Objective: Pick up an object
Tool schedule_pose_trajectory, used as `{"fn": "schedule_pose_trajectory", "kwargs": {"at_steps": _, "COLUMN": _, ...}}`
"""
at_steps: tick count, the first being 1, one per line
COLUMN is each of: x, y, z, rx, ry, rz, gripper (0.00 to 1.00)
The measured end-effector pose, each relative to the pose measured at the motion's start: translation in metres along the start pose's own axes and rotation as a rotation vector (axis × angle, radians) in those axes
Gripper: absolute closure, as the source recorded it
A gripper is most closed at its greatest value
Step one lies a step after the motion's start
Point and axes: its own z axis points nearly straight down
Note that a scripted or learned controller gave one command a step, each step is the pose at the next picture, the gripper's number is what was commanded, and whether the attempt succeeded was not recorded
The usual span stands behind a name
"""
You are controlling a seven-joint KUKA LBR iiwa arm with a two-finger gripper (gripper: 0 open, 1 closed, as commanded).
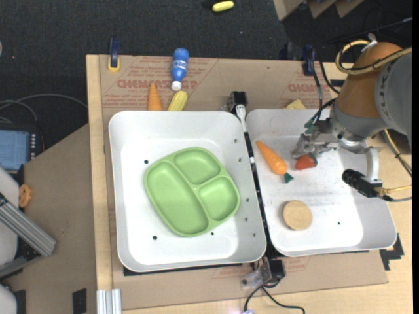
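Note:
In the right bin (366, 237), my gripper (308, 150) sits low at the far side, directly over a small red object (305, 163) that shows just under its tip. Whether that object is gripped is hidden from this angle. An orange toy carrot (272, 157) with a green end lies slanted to the left of the gripper, close to the bin's left wall. A round tan disc (297, 215) lies flat nearer the front of the same bin.
The left bin (131, 142) holds a green divided plate (191, 191). Behind the bins, on the bench, lie a blue-and-white bottle (179, 68), a small orange piece (154, 98) and a yellow piece (177, 100). The arm (366, 90) comes in from the right.

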Motion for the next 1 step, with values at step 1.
{"fn": "schedule_pose_trajectory", "kwargs": {"at_steps": 1, "x": 0.0841, "y": 0.0103, "z": -0.0961, "rx": -0.007, "ry": 0.004, "rz": -0.009, "gripper": 1.0}}
